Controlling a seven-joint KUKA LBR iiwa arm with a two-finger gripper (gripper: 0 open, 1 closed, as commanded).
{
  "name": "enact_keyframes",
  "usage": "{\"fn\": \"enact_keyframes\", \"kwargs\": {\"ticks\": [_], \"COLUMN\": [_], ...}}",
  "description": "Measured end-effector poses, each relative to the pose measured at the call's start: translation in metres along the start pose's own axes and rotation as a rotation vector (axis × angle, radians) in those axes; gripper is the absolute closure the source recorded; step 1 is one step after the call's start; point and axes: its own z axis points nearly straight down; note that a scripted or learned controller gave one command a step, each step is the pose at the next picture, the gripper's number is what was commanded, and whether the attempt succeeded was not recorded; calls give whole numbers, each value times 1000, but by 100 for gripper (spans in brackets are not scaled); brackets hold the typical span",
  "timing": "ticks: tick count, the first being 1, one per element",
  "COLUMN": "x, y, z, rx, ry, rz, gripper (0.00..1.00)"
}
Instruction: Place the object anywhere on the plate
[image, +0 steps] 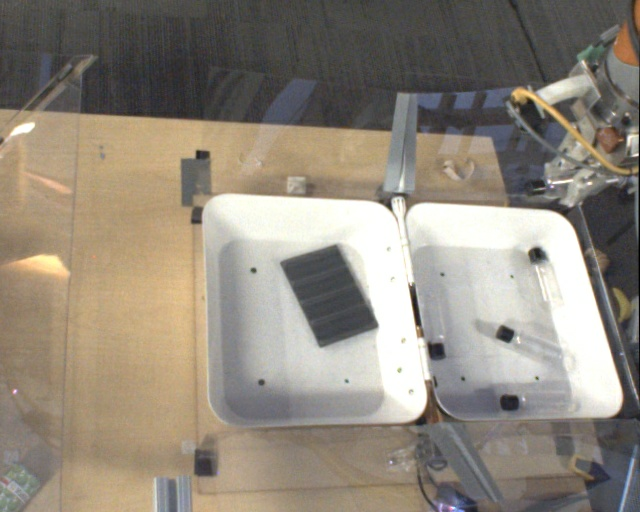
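A dark grey ribbed plate (329, 295) lies at a slant in the middle of the left bin (225, 330). In the right bin (590, 330) two clear tubes with black caps lie on the floor: one (543, 275) near the far right, the other (527, 341) nearer the middle. My gripper (580, 160) hangs at the upper right, above and beyond the right bin's far right corner, well away from both tubes and the plate. Nothing shows in its grasp.
Two small black pieces rest in the right bin, one at its left wall (436, 350) and one near the front (509, 402). A yellow cable (545, 105) loops off the wrist. A metal rail (402, 145) runs back from between the bins.
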Motion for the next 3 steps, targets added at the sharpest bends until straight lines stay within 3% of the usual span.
{"fn": "enact_keyframes", "kwargs": {"ticks": [1, 2, 3], "x": [9, 13, 14], "y": [-34, -57, -58], "z": [-18, -81, -91], "rx": [2, 2, 5], "ry": [2, 2, 3], "rz": [-16, -2, -4], "gripper": [100, 100, 100]}}
